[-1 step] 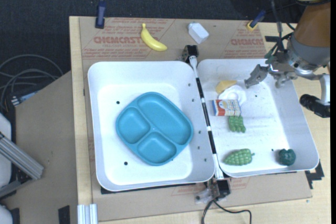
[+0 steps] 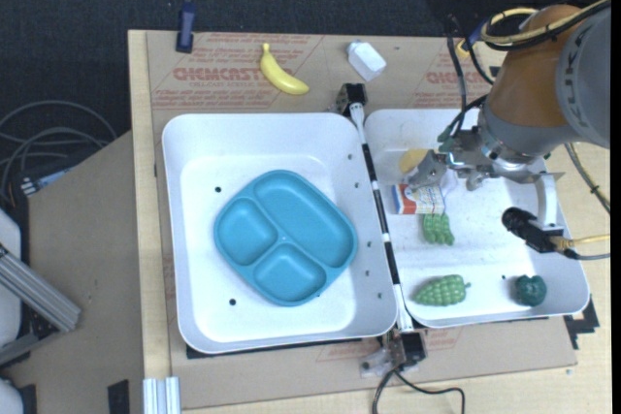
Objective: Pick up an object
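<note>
While the gripper hangs low in the right bin, the reach is underway.
Whether its jaws are open I cannot tell; next comes closing on the small carton.

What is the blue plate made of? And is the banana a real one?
The blue plate in the left bin looks like moulded plastic: one even colour, soft sheen, three smooth rounded compartments. The banana lying on the bench board behind the bins is probably a plastic toy, since it is a uniform bright yellow with no brown marks, though the view cannot settle that.
</note>
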Robot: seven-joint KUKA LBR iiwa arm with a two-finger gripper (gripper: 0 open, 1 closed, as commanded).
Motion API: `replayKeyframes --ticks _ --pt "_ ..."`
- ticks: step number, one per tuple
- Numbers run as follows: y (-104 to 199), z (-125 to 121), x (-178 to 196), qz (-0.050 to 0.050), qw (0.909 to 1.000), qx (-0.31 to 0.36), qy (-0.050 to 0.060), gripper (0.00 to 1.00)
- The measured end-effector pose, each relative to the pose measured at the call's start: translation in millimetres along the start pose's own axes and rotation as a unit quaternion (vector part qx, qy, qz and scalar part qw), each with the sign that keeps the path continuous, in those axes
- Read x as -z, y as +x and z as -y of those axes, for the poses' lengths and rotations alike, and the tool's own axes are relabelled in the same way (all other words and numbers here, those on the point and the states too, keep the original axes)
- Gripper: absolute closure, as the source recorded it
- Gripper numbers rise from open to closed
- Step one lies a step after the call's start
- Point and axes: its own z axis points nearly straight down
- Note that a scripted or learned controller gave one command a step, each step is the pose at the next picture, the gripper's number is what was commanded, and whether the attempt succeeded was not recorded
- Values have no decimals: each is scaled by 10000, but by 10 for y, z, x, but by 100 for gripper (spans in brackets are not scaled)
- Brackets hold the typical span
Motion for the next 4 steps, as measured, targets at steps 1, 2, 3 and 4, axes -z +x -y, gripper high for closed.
replayKeyframes --ticks 1,2,3,4 --pt "-165 323 -626 3 10000 -13 1 0" --pt "-138 566 -624 0 10000 -11 -1 0" --pt "-137 563 -527 4 10000 -14 -11 100" --pt "543 371 455 2 10000 1 -13 100"
